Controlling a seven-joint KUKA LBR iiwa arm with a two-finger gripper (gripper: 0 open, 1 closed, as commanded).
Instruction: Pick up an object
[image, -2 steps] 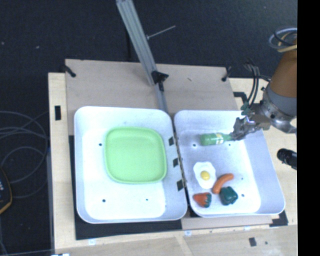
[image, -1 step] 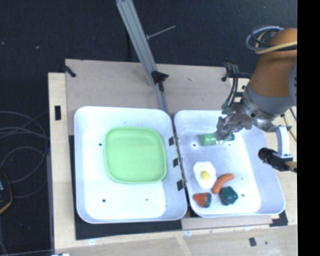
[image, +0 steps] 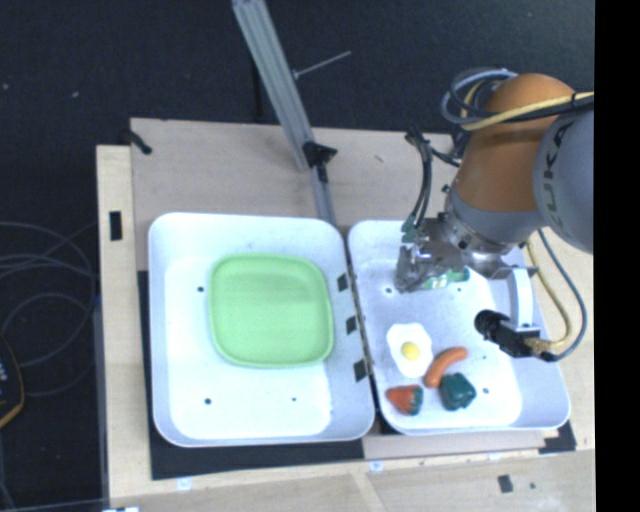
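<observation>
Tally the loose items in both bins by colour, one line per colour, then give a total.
Green: 1, the plate in the left bin
White and yellow: 1, the fried egg
Orange: 1, the sausage
Red: 1, the red piece
Dark teal: 1, the teal piece
Total: 5

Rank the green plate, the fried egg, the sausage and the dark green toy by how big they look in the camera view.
1. green plate, by far the largest.
2. fried egg.
3. sausage and dark green toy: these look about alike, one long and thin, the other compact, so I won't rank them.
</observation>
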